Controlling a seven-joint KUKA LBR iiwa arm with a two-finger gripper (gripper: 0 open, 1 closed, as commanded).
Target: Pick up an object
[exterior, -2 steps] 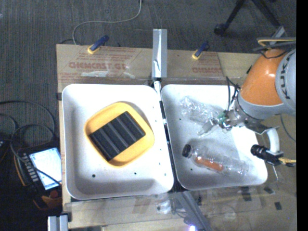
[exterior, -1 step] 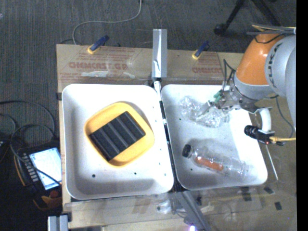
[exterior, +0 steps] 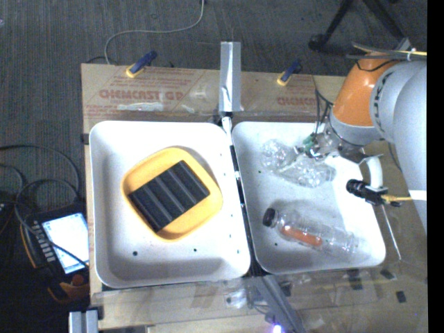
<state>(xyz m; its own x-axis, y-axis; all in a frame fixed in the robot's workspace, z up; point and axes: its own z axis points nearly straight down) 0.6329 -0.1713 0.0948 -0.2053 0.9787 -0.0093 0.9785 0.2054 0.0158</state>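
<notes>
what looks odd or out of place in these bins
In the right bin, a clear plastic bottle lies on its side, and a crumpled clear plastic piece sits above it. The yellow tray sits askew in the left bin.

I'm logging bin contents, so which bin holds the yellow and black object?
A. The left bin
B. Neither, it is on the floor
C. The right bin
A: the yellow and black object lies inside the left bin, apart from the clear bottle in the right bin.

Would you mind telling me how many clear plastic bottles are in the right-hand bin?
2: a crumpled bottle near the bin's far side, beside the arm's wrist, and a capped bottle lying toward the near edge. Nothing else seems hidden.
</notes>
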